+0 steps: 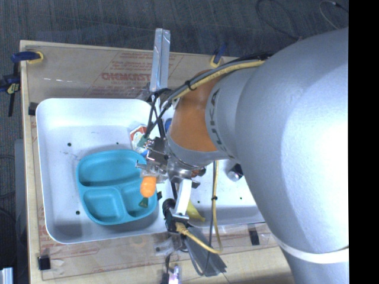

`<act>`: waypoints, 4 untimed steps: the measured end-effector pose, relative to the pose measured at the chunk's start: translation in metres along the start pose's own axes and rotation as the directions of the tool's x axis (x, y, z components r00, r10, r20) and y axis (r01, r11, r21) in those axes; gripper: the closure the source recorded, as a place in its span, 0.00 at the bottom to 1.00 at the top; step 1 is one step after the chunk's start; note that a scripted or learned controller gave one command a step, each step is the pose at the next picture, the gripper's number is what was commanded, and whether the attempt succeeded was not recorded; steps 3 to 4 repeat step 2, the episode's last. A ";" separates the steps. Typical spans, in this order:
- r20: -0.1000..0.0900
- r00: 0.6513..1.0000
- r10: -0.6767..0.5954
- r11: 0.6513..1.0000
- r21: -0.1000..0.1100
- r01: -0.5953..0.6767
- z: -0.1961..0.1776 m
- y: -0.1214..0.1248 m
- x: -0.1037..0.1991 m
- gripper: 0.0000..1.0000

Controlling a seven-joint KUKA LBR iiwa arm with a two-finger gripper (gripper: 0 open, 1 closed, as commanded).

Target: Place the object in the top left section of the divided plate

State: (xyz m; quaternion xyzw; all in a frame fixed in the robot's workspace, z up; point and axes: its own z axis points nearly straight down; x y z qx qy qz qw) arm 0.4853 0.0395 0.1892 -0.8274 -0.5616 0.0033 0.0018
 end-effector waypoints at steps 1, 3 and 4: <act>0.000 0.989 -0.145 0.989 -0.002 0.145 -0.011 -0.010 0.028 1.00; 0.000 0.989 -0.145 0.989 -0.002 0.145 -0.011 -0.010 0.028 0.00; 0.000 0.989 -0.145 0.989 -0.002 0.145 -0.011 -0.010 0.028 0.00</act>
